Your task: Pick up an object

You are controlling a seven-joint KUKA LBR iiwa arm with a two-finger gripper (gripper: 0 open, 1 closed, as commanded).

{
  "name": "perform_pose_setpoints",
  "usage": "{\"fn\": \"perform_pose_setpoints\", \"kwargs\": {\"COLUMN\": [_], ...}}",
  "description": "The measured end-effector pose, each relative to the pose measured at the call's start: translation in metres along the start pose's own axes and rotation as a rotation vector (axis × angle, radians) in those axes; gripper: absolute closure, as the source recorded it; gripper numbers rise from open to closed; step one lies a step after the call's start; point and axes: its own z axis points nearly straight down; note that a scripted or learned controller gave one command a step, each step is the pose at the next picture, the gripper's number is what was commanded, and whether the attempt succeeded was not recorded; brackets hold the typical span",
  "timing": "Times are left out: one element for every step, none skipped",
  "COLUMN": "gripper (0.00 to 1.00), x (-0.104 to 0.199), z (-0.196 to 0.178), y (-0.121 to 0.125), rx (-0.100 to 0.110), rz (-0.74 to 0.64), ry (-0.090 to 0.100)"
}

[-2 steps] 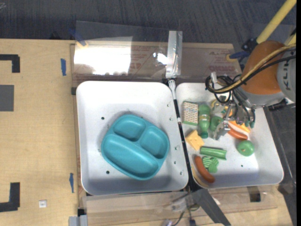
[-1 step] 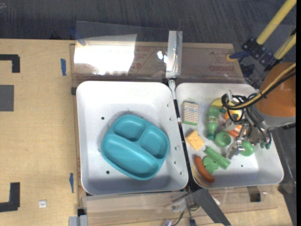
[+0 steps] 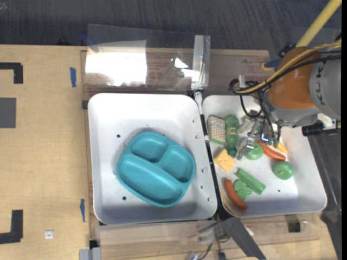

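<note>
The bench (image 3: 38, 161) carries two shallow white bins side by side. The left bin (image 3: 103, 118) contains a teal divided plate (image 3: 156, 168) with three compartments, lying flat near the bin centre. The right bin (image 3: 309, 188) contains a group of small toy food items. The grey arm (image 3: 303, 88), with its orange band, reaches in from the right above the upper part of this bin, and cables run along it. The tool (image 3: 250, 142) is positioned low over the upper-middle area of the right bin, among the items; whether its fingers are apart or together cannot be told, and no item can be seen between them. A green round item (image 3: 254, 152) lies just beside the tool tip, possibly touching it. An orange carrot-shaped piece (image 3: 274, 153) lies just to the right of that. A green cucumber-shaped piece (image 3: 250, 180) rests at a slant toward the bin's lower middle. A red sausage-shaped piece (image 3: 233, 195) lies near the lower left corner. A yellow cheese wedge (image 3: 225, 160) sits beside the left wall. A small green round piece (image 3: 282, 170) rests apart to the right.
</note>
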Motion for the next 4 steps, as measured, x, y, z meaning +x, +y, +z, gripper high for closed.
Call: {"fn": "perform_pose_setpoints", "kwargs": {"gripper": [0.0,0.0,0.0,0.0], "x": [0.0,0.003,0.051,0.045], "z": [0.001,0.0,0.0,0.0], "y": [-0.008,-0.001,-0.022,-0.011], "rx": [0.0,0.002,0.0,0.009], "rz": [-0.185,-0.14,-0.135,-0.158], "ry": [-0.008,-0.006,-0.006,-0.007]}}
